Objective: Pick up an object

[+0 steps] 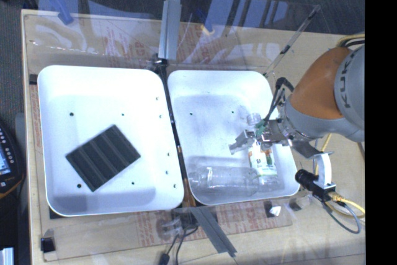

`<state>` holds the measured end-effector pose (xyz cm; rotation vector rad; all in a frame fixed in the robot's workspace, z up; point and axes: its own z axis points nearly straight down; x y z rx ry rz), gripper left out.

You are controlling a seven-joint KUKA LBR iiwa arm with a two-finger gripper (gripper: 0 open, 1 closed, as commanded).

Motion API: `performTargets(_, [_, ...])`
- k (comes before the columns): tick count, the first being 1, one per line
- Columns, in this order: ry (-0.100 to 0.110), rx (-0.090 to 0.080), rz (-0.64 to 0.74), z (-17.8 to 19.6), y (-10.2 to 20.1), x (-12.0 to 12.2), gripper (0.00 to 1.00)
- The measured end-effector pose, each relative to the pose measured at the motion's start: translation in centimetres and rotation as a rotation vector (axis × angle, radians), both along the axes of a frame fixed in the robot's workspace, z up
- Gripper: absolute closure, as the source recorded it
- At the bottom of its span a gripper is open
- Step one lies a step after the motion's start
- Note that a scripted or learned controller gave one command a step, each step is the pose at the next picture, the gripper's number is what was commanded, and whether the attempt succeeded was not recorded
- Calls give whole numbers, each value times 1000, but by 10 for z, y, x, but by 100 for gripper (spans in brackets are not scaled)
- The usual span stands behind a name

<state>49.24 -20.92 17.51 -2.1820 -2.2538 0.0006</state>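
Observation:
My gripper (pixel 251 135) is low in the right bin (pixel 205 87), toward its right side, with the grey and orange arm reaching in from the right. Directly in front of it lies a small white bottle (pixel 265 160) with a green, red and white label, touching or very near the gripper's tip. A clear plastic bottle (pixel 223 175) lies on its side along the bin's front wall, just left of the small bottle. In the left bin (pixel 93 80) a black ribbed rectangular pad (pixel 103 157) lies flat and turned at an angle.
A metal divider post (pixel 169 28) stands behind the gap between the bins. Clear plastic panels rise along the back of the bench. A bracket (pixel 208 229) juts out at the front between the bins.

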Motion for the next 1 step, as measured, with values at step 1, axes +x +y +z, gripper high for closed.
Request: performTargets(1, [-1, -3, -57, -17, -1, 29, 0])
